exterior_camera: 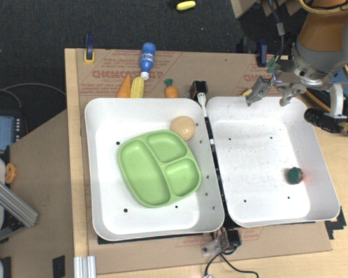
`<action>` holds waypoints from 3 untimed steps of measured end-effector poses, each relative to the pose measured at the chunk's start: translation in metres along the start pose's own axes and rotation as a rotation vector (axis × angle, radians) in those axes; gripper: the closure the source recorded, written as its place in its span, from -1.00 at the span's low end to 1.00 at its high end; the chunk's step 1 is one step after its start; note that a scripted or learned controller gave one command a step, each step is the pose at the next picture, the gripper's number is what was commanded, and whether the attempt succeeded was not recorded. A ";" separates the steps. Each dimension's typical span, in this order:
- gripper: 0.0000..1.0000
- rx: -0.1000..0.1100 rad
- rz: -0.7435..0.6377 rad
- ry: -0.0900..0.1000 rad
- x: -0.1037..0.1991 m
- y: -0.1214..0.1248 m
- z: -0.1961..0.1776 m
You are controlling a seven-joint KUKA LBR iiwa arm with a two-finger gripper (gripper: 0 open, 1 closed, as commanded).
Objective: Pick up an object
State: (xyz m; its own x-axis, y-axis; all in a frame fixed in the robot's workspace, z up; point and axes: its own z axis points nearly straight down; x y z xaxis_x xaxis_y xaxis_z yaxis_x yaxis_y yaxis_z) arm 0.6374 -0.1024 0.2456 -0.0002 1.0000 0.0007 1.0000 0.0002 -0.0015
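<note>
My gripper (271, 94) hangs over the far edge of the right bin (313, 207), fingers spread apart with nothing between them. A small green and red object (294, 175) lies near the right side of that bin, well in front of the gripper. In the left bin (98, 155) rests a green divided plate (159, 168), and a tan round object (182, 127) sits just behind the plate's far right corner.
Behind the bins on the cardboard lie a blue and white bottle (147, 59), a corn cob (137, 87), an orange carrot-like piece (124, 87) and a small carrot (171, 89). A black clip (198, 89) sits between the bins' far corners.
</note>
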 end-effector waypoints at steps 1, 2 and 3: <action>-1.00 0.012 0.006 0.002 -0.036 -0.058 0.109; -1.00 0.003 0.008 -0.001 -0.108 -0.094 0.102; -1.00 0.005 0.002 0.003 -0.102 -0.129 0.164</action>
State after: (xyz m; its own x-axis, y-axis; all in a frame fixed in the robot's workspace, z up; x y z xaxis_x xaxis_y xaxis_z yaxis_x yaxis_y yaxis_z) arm 0.5080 -0.2046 0.0814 0.0020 1.0000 0.0034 1.0000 -0.0020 -0.0068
